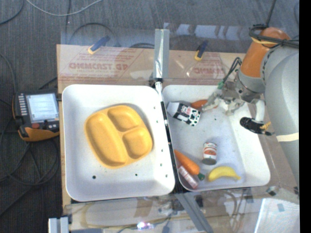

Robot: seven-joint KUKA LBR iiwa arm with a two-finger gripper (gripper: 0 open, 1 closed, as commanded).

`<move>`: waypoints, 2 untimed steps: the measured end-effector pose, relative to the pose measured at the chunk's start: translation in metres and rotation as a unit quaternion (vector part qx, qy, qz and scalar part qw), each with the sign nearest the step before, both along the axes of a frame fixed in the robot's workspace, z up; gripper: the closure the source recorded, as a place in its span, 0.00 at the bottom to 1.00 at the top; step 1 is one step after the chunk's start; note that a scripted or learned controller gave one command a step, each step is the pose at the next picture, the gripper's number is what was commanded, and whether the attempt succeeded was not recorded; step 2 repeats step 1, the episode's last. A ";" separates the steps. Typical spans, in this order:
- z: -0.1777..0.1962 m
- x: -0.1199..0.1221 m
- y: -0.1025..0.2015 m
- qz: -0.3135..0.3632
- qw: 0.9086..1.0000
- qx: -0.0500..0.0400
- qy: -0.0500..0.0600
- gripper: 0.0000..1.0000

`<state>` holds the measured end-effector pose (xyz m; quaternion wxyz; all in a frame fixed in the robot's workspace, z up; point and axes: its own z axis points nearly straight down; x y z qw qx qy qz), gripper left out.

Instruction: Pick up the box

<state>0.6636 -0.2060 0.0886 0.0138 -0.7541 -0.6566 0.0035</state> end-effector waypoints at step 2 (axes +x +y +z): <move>0.000 0.002 0.002 -0.011 1.000 -0.003 0.005 0.00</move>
